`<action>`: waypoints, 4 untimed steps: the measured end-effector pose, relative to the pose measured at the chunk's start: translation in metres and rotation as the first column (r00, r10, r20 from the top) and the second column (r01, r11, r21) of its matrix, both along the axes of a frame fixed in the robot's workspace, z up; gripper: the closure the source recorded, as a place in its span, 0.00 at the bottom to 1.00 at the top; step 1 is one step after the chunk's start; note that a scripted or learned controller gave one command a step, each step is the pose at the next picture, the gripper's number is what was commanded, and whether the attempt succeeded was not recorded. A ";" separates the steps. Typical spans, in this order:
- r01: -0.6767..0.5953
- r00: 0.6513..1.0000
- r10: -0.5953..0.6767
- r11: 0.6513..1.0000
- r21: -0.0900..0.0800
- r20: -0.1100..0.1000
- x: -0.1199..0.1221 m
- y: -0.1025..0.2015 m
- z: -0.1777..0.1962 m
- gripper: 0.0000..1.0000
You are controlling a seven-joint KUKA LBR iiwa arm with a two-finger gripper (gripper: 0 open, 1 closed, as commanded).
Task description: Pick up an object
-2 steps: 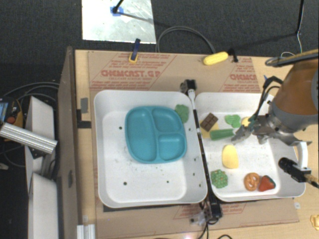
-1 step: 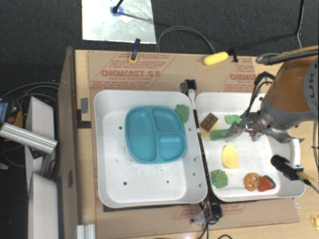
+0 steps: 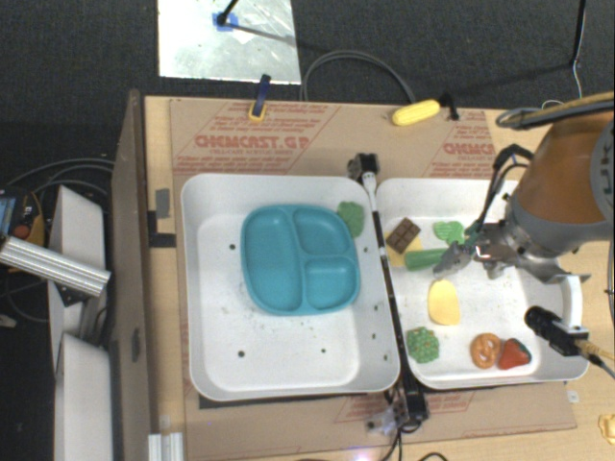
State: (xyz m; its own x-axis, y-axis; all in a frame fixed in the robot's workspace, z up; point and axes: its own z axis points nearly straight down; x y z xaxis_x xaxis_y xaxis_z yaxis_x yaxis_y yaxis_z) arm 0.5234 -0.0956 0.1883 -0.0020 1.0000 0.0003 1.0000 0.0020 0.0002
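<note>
my gripper [image 3: 459,254] hangs over the right bin [image 3: 538,192]. whether my fingers are open or closed i cannot tell, nor whether they hold anything. just left of the tips lies a green cucumber-like piece [image 3: 424,257], near a brown chocolate block [image 3: 403,233]. a yellow piece [image 3: 443,303] lies nearer. the blue divided plate [image 3: 299,258] sits in the left bin [image 3: 216,353].

Green cucumber [image 3: 424,257] lies in right bin [image 3: 500,192].

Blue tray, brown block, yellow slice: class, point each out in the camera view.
Blue tray [image 3: 300,259], camera view, middle divider.
Brown block [image 3: 402,233], camera view, top face.
Yellow slice [image 3: 443,303], camera view, centre.
</note>
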 end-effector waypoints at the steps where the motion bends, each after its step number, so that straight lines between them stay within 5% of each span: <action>1: -0.004 1.000 0.004 1.000 -0.001 0.006 -0.008 0.013 0.055 0.00; 2: 0.002 1.000 -0.002 1.000 0.000 -0.002 -0.013 -0.001 0.011 0.00; 3: -0.004 1.000 0.004 1.000 -0.002 0.009 0.002 0.005 0.082 0.00; 4: 0.004 1.000 -0.004 1.000 0.000 -0.007 -0.001 -0.026 -0.052 0.00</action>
State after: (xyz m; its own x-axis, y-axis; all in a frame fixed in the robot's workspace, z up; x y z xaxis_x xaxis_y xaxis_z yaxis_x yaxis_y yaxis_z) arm 0.5223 -0.1220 0.1361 0.0022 1.0000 0.0005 1.0000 -0.0022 -0.0072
